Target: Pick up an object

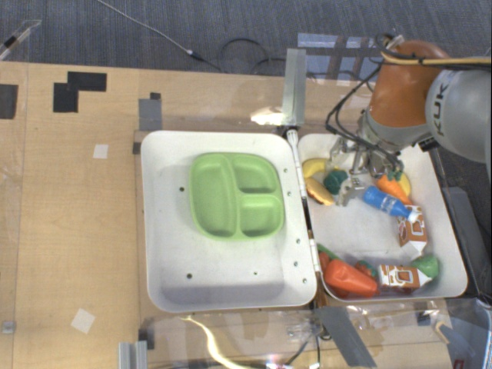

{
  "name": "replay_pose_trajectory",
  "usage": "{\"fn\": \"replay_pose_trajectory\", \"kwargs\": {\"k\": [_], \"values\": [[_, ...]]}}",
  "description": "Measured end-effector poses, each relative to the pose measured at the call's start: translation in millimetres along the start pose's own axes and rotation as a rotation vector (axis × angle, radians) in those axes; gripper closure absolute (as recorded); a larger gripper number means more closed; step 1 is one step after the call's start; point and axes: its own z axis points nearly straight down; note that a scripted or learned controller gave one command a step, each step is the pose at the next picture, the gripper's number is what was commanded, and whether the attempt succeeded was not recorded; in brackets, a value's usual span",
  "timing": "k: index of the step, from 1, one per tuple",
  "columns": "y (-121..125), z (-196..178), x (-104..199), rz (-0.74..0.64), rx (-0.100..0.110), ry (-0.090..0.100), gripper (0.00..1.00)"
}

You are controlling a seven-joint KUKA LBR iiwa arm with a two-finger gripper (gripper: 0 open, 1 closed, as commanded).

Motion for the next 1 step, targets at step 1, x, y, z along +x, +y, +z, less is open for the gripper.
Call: {"fn": "replay_pose_trajectory", "kwargs": {"k": [1], "values": [[0.4, 0.1, 1.5, -0.034, 0.006, -0.009, 0.00]]}}
